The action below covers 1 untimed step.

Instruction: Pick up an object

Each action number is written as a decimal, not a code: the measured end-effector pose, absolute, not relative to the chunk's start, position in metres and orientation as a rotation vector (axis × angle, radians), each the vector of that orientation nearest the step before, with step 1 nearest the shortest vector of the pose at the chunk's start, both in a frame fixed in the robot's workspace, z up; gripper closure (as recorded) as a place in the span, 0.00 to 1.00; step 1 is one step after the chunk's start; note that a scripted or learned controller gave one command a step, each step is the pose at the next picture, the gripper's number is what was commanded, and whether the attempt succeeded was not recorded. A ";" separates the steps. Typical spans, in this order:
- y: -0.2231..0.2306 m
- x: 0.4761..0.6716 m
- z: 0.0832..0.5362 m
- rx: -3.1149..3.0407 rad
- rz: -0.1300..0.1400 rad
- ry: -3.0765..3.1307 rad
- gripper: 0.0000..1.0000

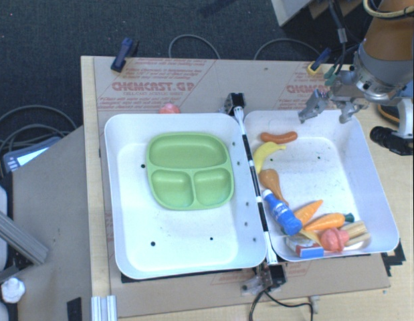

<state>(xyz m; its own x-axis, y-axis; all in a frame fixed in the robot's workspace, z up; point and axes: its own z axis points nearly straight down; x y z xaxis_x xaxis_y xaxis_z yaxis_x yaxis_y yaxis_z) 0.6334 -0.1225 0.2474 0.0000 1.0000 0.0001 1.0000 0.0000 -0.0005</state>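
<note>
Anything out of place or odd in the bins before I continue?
One small thing: a pink object lies on the bench outside the left bin, just beyond its far rim. The toys in the right bin are heaped toward its near corner.

A brown bench [193,79] printed with red lettering filled the middle of the frame. Two white bins sat on it side by side, the left bin [126,246] and the right bin [374,179], edges touching at center. A blue clamp [122,54] gripped its upper-left edge.

Tray [189,170] in left bin [126,233] — toys [307,214] perhaps right.
</note>
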 end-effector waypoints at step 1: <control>-0.178 0.554 0.092 -2.222 0.004 -2.218 0.00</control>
